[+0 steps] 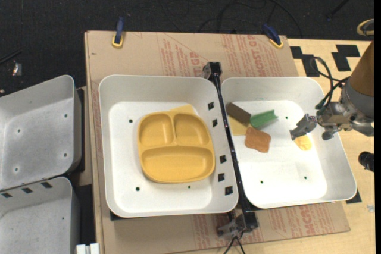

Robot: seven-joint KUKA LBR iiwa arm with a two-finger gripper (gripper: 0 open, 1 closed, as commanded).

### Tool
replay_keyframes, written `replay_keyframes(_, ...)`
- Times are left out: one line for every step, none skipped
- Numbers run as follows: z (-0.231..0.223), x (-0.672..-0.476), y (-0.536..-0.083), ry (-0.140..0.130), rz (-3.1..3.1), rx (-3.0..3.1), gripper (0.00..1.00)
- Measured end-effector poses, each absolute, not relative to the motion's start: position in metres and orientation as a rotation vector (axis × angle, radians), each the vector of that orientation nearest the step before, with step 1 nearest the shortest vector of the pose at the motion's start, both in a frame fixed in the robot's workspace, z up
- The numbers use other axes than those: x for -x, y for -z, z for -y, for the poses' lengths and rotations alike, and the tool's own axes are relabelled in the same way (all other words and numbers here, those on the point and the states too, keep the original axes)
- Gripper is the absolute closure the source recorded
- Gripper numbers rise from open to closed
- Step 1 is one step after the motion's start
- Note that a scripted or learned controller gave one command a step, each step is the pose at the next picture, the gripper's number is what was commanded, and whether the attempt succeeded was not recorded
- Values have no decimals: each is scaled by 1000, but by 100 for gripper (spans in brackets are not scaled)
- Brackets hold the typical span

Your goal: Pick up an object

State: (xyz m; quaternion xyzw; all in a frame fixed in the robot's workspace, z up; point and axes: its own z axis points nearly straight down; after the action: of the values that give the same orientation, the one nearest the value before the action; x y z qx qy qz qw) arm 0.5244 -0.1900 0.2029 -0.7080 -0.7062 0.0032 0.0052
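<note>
Two shallow white bins sit side by side on the bench in front of you, the left bin (119,187) and the right bin (333,181), parted by a black divider (226,140) that runs between their inner walls.

Look in the left bin and you find a yellow compartment tray (176,147) lying flat near its middle, with two small sections toward the far side and one long section toward the near side. A pale yellow sheet (189,110) peeks out from under its far edge.

Turn to the right bin and you see a loose cluster near the divider: a dark brown block (238,111), a green piece (263,118) just beside it and angled toward the right, a pale yellow piece (237,127) partly under them, and an orange-brown chunk (258,140) touching the near side of that group.

Well apart from the cluster, toward the bin's right side, a small yellow object (304,143) lies on the bin floor. The gripper (301,128) reaches in from the right and sits directly over it, its dark tip meeting the object's far edge. You cannot tell from this view whether the claw is released or clenched, nor whether the yellow object is between its fingers. The arm (357,98) behind it shows its orange band at the right edge.
</note>
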Motion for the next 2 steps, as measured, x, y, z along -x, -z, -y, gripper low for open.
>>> replay_keyframes(190,-527,-209,-1,2222,2220,0)
replay_keyframes(182,-534,-151,-3,2220,2217,0)
